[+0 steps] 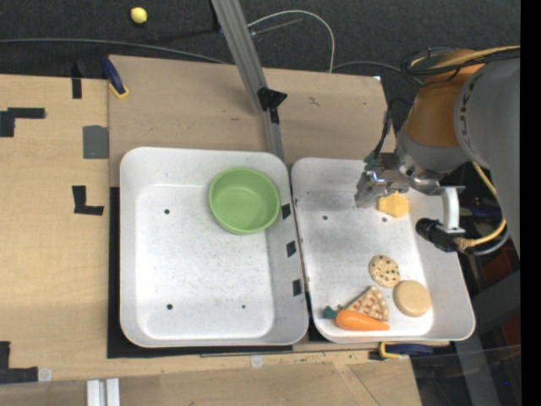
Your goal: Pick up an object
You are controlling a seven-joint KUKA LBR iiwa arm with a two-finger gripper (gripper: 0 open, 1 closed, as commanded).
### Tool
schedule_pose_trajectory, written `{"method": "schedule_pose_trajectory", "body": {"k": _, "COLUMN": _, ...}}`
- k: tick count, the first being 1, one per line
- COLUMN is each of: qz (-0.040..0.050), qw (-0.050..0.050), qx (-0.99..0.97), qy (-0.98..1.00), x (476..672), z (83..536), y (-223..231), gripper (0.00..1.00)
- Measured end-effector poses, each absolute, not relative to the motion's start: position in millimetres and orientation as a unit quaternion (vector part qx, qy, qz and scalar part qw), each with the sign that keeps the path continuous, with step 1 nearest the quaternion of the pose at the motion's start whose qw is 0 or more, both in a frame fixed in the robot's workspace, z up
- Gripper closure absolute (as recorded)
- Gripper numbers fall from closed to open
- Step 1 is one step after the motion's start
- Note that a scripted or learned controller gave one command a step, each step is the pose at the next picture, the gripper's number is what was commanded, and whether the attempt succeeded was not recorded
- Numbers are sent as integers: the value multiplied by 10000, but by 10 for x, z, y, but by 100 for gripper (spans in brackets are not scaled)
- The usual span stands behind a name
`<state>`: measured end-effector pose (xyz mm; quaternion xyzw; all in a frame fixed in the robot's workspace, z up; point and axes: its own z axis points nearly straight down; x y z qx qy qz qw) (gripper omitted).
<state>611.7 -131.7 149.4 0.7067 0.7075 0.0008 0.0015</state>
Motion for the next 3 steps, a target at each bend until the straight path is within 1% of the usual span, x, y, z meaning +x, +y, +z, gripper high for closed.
{"method": "schedule_pose_trajectory", "body": {"k": 1, "qz": 11, "qw": 18, "qx": 7066, "qy": 7076, "x": 6132, "z": 2121, "y": -1347, "gripper": 100}}
{"method": "schedule_pose_trajectory", "body": {"k": 2, "qz": 13, "qw": 17, "qx": 7061, "qy": 7081, "x": 6193, "z": 2577, "y": -1288, "gripper": 100}}
{"method": "schedule_pose_trajectory", "body": {"k": 3, "qz": -1, "qw": -12, "qx": 7050, "qy": 7092, "x": 6048, "z": 2572, "y": -769, "gripper": 100}}
